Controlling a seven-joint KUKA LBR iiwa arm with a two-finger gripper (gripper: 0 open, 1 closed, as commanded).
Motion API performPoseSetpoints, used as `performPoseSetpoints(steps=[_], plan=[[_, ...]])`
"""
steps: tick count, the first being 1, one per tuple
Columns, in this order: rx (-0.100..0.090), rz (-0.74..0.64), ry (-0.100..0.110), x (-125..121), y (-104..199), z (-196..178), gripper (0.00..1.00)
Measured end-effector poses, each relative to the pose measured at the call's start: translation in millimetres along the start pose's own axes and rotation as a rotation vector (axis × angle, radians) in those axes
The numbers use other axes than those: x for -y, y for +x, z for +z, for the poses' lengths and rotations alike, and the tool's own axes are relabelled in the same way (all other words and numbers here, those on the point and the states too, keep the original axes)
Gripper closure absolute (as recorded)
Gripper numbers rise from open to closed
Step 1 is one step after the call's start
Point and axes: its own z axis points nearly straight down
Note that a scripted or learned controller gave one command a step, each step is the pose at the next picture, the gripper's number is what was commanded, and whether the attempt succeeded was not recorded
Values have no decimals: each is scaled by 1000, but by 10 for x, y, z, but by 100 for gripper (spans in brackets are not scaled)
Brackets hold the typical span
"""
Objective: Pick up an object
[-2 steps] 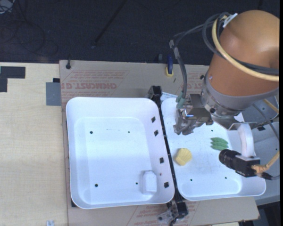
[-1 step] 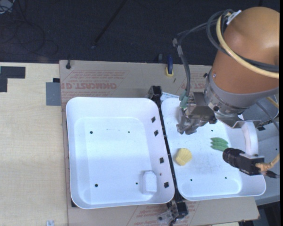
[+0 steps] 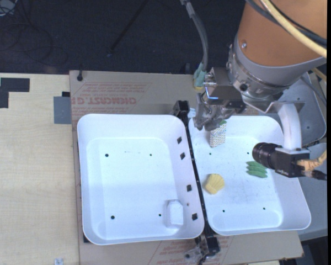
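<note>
— Gripper (image 3: 211,121) first: where does it sit?

— High in the right bin (image 3: 298,217), near that bin's upper left corner, just right of the black divider (image 3: 191,164) between the two bins. The grey arm (image 3: 276,43) with its orange band fills the upper right of the frame above it.

— And the jaws?

— They close narrowly on the top of a small speckled white block (image 3: 217,134), which hangs below the fingers.

— What else lies in that bin?

— A yellow shell-shaped piece (image 3: 214,183) sits near the bin's left wall, lower than the block and well apart from it. A green leafy piece (image 3: 257,169) lies toward the right, just beside a black cylindrical device (image 3: 276,158) that reaches in from the right edge.

— The left bin (image 3: 94,148)?

— A small white object (image 3: 174,213) rests near its lower right corner, hard to make out against the white floor.
</note>
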Motion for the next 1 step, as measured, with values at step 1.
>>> performPoseSetpoints(steps=[1], plan=[[2, 3, 7, -138, 383, -373, 100]])
